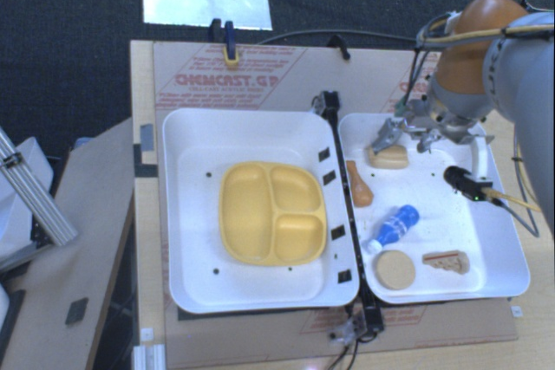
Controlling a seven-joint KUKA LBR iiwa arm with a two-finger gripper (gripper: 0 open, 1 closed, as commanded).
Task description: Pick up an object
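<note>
My gripper hangs over the far left part of the right bin, its fingers spread open. One finger ends just above a tan bread-like piece, and nothing sits between the fingers. Further objects lie in the same bin. An orange-brown drumstick rests by the left wall. A blue bottle lies in the middle. A round tan biscuit and a brown wedge-shaped slice lie near the front.
The left bin holds a yellow divided plate. A black clip strip joins the two bins. The grey arm with its orange band comes in from the right, and a black cable end hangs over the right bin.
</note>
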